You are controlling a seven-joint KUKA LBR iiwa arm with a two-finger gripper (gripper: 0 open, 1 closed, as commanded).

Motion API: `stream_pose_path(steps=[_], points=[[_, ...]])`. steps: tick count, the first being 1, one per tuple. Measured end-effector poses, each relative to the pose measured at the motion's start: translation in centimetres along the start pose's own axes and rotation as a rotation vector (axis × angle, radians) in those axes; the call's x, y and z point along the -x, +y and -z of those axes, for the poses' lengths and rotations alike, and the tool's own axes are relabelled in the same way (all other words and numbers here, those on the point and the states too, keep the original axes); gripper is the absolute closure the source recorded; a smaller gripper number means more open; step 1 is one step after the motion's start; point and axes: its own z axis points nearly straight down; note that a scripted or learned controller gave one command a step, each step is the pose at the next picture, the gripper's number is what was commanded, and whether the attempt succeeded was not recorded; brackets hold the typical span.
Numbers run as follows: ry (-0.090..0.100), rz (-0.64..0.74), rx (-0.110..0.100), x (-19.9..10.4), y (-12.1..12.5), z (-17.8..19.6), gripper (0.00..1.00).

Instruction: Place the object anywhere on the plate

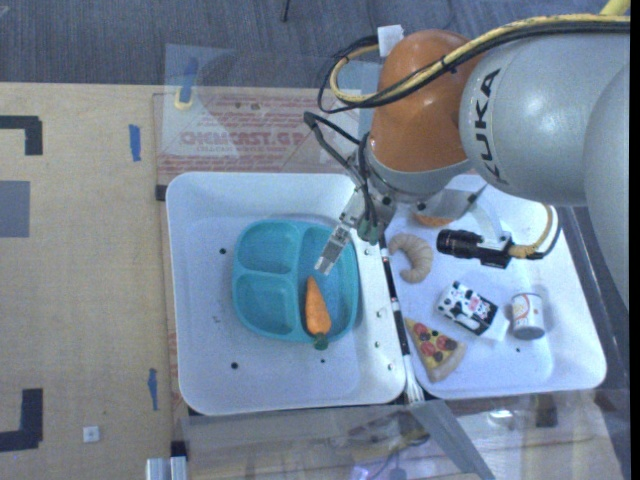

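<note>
Orange carrot (317, 308) with green stem lies on teal plate (262, 298); fingers (336, 244) hold nothing.

End effector (340, 240) low, wrist bent downward

bright, even light | soft shadows | glare on arm (540, 118) | slightly soft focus

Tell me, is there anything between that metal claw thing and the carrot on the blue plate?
No. In the camera view, bare plate surface separates the gripper from the carrot just below it.
</note>
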Motion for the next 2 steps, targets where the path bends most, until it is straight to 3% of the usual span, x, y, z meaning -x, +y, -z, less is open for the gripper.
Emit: stream_pose_path(steps=[1, 2], points=[[0.001, 0.050, -0.001, 0.4, -0.5, -0.6, 0.00], [-0.001, -0.014, 0.001, 1.8, -1.7, -0.6, 0.00]])
